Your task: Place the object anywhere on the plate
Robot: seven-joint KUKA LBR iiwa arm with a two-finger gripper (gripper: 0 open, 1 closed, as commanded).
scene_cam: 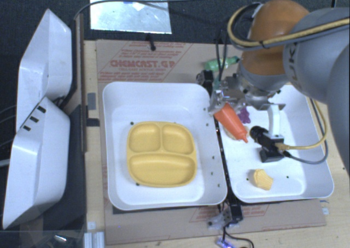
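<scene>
Here the arm [306, 39] reaches in over the right bin [311, 181], its orange band [273, 20] above the wrist, and the gripper [223, 102] hangs at that bin's left wall, close to the seam between the two bins. An orange toy carrot [232, 122] lies slanting just below the gripper, its thick end right at the fingertips and its narrow end pointing away down and to the right; whether the gripper is open, closed or gripping the carrot I cannot tell. Just right of the carrot sits a small purple piece [244, 114]. Further down from the gripper a yellow chunk [262, 179] rests on the bin floor. Well to the gripper's left and lower, the yellow three-compartment plate [162, 153] lies in the left bin [117, 187].
</scene>
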